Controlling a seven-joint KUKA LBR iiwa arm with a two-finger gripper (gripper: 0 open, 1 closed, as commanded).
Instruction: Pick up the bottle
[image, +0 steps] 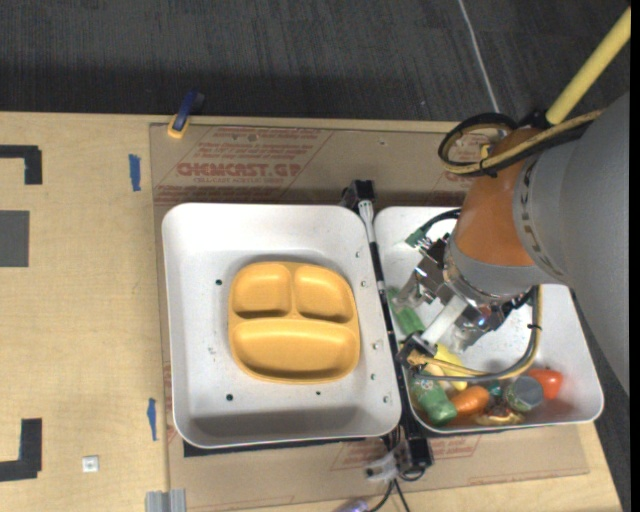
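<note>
My gripper (448, 318) reaches down into the left part of the right bin (585, 385), under the grey arm with its orange band (490, 215). Just left of it, against the bin's left wall, lies a green bottle-like object (405, 317), partly hidden by the gripper body. A white piece (437, 329) shows at the gripper's lower end; I cannot tell whether it is part of the gripper or a separate thing. The view shows nothing clearly held.
The left bin (195, 300) holds a yellow three-part plate (294, 320). At the front of the right bin lie a yellow banana-like piece (452, 366), a green item (436, 404), an orange item (470, 400), a round grey item (522, 394) and a red one (548, 381).
</note>
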